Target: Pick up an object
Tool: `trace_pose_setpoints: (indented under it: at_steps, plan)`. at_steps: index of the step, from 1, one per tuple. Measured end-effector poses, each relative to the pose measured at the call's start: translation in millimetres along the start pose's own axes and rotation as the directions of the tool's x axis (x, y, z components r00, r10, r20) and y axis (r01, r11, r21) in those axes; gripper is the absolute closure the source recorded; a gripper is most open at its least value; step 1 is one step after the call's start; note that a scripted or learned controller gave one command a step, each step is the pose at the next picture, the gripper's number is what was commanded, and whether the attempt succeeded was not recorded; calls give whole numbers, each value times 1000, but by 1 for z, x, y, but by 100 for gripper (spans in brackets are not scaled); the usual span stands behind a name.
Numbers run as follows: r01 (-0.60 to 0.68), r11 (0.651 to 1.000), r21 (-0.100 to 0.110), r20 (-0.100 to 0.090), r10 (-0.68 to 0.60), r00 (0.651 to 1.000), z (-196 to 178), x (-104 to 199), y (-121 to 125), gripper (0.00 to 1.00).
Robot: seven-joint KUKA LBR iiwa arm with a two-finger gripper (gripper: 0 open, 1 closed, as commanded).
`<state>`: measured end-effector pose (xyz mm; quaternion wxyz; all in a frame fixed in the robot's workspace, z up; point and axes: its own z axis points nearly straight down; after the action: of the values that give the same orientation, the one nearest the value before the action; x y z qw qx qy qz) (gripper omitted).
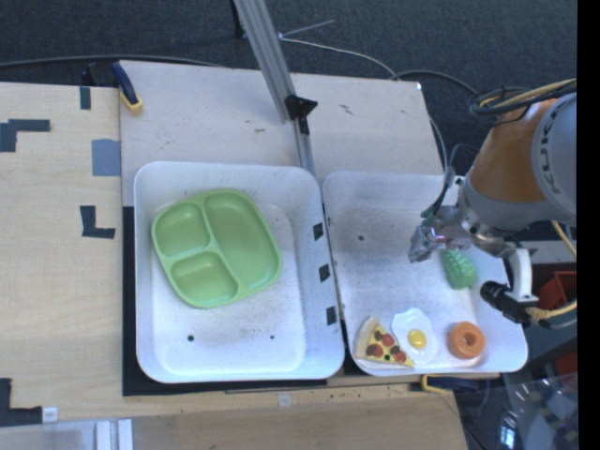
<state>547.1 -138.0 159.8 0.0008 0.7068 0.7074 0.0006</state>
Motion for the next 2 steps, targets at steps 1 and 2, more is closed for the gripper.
trace_pose_setpoints:
  at_steps: [1,2]
  plan:
    - [2,1000,-3,1,-2,1000,-56,6,10,100]
    - [1,1000,3,-1,-1,1000,-60,6,10,100]
